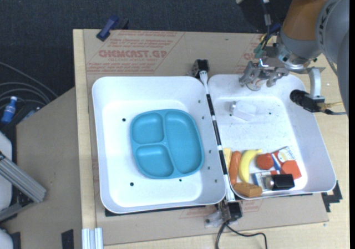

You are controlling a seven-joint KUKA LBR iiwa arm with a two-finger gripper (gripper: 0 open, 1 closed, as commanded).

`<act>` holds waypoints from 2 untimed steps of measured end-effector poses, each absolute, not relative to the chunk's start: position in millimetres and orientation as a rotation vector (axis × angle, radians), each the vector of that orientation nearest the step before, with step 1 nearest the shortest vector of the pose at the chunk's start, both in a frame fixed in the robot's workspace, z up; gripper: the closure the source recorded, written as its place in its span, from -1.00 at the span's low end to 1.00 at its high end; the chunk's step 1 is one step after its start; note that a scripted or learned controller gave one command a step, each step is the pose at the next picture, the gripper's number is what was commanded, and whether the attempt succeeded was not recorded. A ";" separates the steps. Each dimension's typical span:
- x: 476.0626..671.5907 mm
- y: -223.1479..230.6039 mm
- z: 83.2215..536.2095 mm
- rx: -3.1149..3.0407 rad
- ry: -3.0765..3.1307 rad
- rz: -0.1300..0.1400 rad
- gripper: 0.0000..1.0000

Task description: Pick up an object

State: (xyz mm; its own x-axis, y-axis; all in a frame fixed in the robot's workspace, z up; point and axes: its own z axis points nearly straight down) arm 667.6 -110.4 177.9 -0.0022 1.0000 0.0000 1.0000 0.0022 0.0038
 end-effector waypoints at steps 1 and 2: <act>647.9 -67.0 241.2 2.218 2.222 0.004 1.00; 619.7 -1.6 254.3 2.222 2.226 -0.001 1.00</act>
